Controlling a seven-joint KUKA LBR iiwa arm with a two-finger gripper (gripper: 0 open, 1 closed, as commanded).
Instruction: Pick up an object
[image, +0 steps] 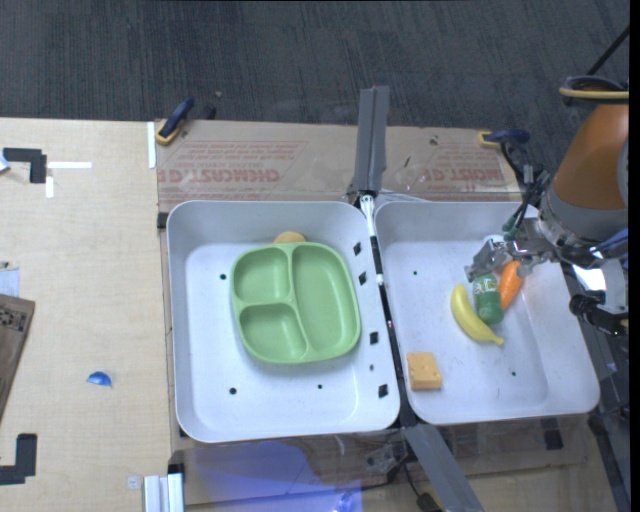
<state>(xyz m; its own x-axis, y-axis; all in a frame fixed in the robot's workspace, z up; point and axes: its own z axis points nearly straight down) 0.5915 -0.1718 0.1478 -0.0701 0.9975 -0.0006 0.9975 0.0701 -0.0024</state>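
Counting one banana (474, 317), one plate (296, 302)

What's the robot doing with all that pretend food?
The robot arm reaches in from the right, and its gripper is down in the right bin, right over a little pile: a banana, a green object and a carrot. It seems to be trying to grab one, though I can't tell if it has anything yet. A yellow sponge block sits apart near the bin's front. In the left bin lies a green divided plate.
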